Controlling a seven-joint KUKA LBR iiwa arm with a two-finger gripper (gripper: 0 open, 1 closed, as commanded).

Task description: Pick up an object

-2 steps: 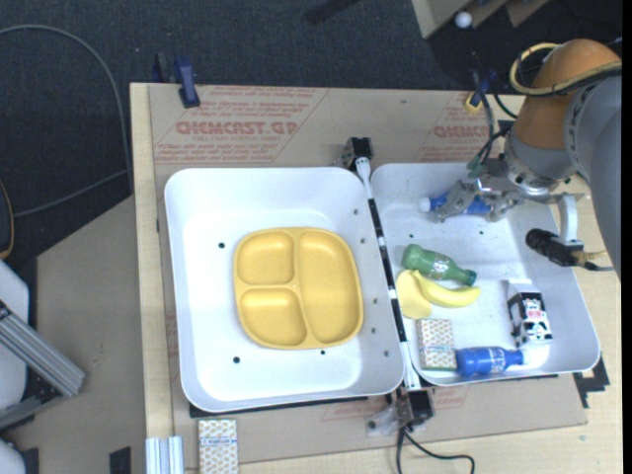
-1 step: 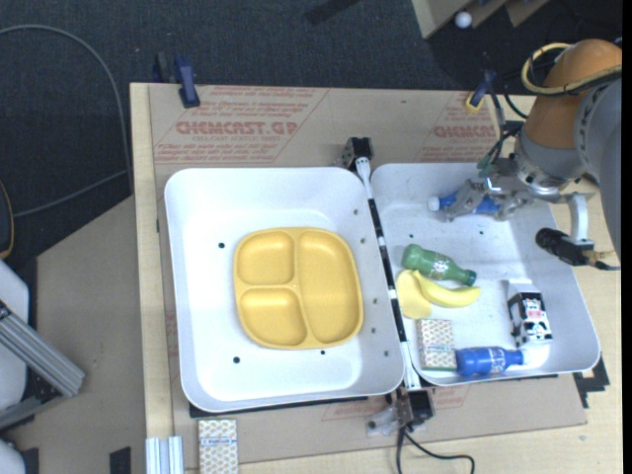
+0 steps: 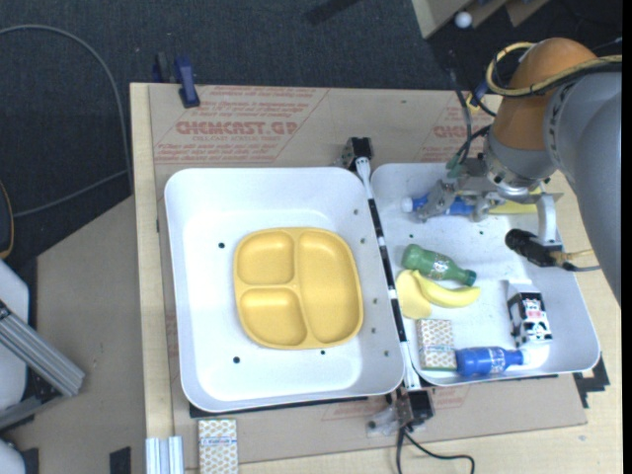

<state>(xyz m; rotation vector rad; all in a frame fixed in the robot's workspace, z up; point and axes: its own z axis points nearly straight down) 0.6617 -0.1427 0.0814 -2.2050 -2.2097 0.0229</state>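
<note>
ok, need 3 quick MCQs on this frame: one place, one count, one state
1. Where does the yellow divided tray lie?
A. left bin
B. right bin
C. on the floor

2. How many compartments does the tray have?
A. two
B. three
C. five

3. How does the blue-capped bottle rest?
A. upright
B. on its side
C. on the tray

Answers:
1. A, it sits mid left bin.
2. B, one wide one and two smaller ones show.
3. B, it lies flat along the near wall of the right bin.
</note>
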